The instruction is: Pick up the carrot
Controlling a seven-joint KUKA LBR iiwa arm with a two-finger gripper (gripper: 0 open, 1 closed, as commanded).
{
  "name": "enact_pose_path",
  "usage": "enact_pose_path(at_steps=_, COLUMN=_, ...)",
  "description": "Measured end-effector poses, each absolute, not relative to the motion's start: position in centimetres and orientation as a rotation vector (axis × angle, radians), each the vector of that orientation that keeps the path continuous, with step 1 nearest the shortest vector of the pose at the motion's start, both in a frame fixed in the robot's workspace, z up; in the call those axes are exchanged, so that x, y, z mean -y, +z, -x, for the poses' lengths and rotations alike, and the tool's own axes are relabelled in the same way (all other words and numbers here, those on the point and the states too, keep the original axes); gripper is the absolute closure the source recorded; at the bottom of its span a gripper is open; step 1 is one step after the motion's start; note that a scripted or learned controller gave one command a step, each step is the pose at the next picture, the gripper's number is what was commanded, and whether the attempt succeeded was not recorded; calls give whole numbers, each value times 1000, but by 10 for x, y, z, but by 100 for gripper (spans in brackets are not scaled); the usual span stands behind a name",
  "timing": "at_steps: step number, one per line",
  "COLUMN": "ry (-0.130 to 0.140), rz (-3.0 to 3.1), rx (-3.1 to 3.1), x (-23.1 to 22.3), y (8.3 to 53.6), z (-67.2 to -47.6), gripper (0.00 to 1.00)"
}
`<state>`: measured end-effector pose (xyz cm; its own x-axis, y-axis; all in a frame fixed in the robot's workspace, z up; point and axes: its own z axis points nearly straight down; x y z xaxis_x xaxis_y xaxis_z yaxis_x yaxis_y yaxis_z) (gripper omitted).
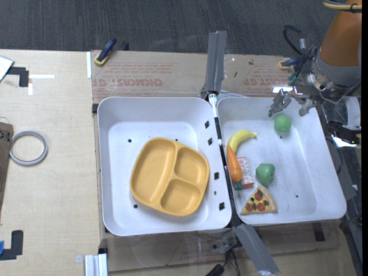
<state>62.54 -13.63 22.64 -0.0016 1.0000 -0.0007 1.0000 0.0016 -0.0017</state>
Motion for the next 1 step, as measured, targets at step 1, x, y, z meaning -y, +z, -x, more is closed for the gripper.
enact_pose_path(at_steps=1, ry=3, rz=2070, rx=2361, x=110, y=139, z=-619, gripper=0)
